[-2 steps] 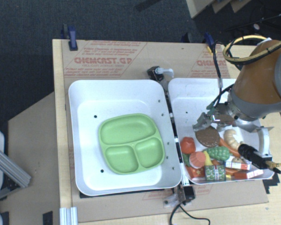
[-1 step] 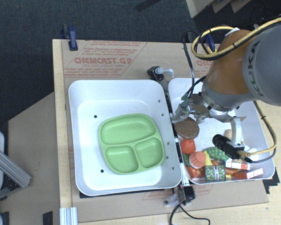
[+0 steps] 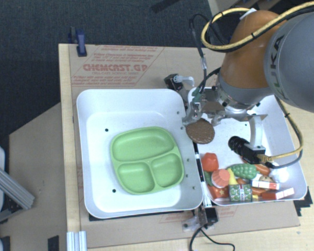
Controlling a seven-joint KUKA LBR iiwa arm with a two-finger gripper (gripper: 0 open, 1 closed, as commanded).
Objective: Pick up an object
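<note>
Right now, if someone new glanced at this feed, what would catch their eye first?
Probably the big grey arm with its orange band, reaching in from the right over the right bin. Next, the green divided tray lying alone in the left bin. Then the heap of bright toy food at the right bin's near edge, with a brown disc just under the wrist.

Arm (image 3: 272,51) hides much of the right bin (image 3: 295,156) — jaws (beneath it) unseen.
</note>
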